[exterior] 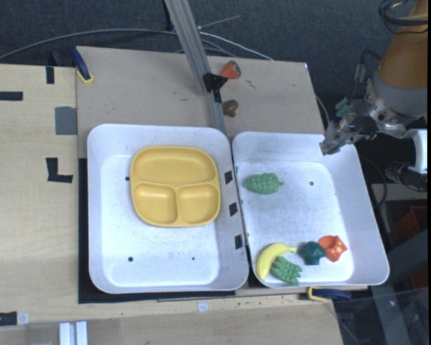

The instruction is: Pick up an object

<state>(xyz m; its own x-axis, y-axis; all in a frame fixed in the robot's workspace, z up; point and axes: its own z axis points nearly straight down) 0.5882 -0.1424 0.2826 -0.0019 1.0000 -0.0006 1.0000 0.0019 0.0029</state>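
Tool (330,144) over right bin (359,192) far rim; toys below.

No text, label, brand, number or sign can be read anywhere here: the black marks on the bench (29,142) are plain tape shapes, not letters, and the two white bins (100,192) carry no print.

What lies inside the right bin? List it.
Right bin: green leafy toy, banana, green bumpy piece, teal piece, red-orange piece. The banana's lower part is covered.
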